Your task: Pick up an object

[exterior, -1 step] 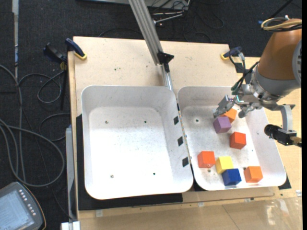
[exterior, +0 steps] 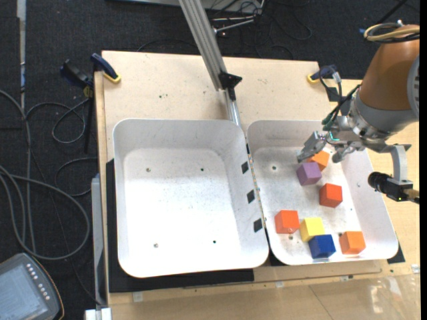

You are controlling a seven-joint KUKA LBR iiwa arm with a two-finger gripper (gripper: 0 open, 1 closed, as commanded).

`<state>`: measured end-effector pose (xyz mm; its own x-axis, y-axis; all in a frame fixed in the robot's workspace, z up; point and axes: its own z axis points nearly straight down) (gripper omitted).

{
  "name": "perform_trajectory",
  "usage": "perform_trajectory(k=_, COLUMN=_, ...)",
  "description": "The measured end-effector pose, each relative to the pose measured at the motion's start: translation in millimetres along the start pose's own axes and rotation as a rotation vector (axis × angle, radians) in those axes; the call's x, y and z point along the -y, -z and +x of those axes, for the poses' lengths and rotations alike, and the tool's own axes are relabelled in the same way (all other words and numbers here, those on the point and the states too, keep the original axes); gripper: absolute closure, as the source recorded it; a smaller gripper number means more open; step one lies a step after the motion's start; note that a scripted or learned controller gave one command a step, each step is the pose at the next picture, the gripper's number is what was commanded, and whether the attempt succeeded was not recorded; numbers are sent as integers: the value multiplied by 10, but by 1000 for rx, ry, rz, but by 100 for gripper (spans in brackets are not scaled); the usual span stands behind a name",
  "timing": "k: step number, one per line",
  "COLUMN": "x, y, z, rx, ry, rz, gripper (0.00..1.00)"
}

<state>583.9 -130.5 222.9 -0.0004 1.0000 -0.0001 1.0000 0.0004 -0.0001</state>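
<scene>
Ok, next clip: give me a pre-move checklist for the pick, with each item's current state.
1. Gripper over the right bin: ok.
2. A target under it: ok, a small orange block sits between the fingers.
3. Block actually lifted: cannot tell.
4. Neighbour clear of the target: not ok, the purple block touches or nearly touches it.
5. Other blocks out of the way: ok, the red block, yellow block and blue block lie nearer the front.
</scene>
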Motion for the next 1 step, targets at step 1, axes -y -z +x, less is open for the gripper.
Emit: perform_trajectory(k=1, x=-18, y=-610, z=79, rx=-1, ry=0, rz=6, gripper=0)
